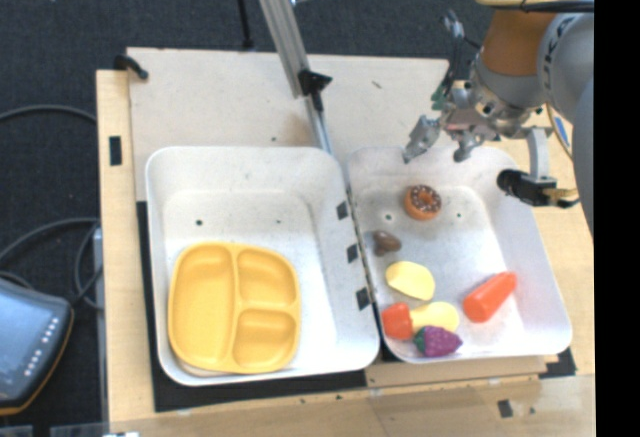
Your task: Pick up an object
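- The doughnut [422,202], brown with orange icing, is sitting near the far end of the right bin [520,320], alone on bare white floor, and it is looking like the likeliest pick since it is lying closest to the claw.
- The claw [442,139] is hanging above the bin's far rim, up and slightly beyond the doughnut, its two fingers spread apart and gripping nothing.
- So the step in hand, judging from this, is the approach: the arm [520,25] is reaching in from the right with nothing grasped yet.
- The next move is calling for a shift toward the near side, then a drop so the spread fingers are straddling the doughnut before squeezing.
- A small brown piece [386,243] is lying just below the doughnut, near the bin's left wall, well apart from the fingers.
- Further toward the near end, a yellow piece [410,279], an orange carrot [489,296], a red piece [397,321] and a purple bunch of grapes [437,341] are crowding together.
- In the left bin [240,185], a yellow divided plate [234,306] is resting at the near end.
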Controlling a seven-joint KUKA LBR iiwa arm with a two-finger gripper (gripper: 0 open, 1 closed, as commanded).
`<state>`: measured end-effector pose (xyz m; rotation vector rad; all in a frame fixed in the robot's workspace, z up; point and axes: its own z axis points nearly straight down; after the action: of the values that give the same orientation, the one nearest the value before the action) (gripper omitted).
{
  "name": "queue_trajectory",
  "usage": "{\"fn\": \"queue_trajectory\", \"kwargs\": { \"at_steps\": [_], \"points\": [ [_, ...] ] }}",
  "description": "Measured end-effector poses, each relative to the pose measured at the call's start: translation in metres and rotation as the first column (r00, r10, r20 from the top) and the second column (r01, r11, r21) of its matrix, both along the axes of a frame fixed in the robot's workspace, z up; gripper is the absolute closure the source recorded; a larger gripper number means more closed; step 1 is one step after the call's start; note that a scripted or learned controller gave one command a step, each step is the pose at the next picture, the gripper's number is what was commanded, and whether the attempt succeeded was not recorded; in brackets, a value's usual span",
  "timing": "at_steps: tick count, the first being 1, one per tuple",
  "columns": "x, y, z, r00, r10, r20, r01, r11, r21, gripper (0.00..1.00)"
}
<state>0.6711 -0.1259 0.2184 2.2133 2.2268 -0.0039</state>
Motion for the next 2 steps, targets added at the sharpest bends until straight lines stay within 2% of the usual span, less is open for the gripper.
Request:
{"fn": "queue_trajectory", "kwargs": {
  "at_steps": [1, 2],
  "points": [
    [-0.023, 0.103, -0.018, 1.000, 0.002, -0.001, -0.002, 1.000, 0.005, 0.00],
    [-0.037, 0.141, 0.033, 1.000, 0.001, 0.006, -0.001, 1.000, 0.005, 0.00]
  ]
}}
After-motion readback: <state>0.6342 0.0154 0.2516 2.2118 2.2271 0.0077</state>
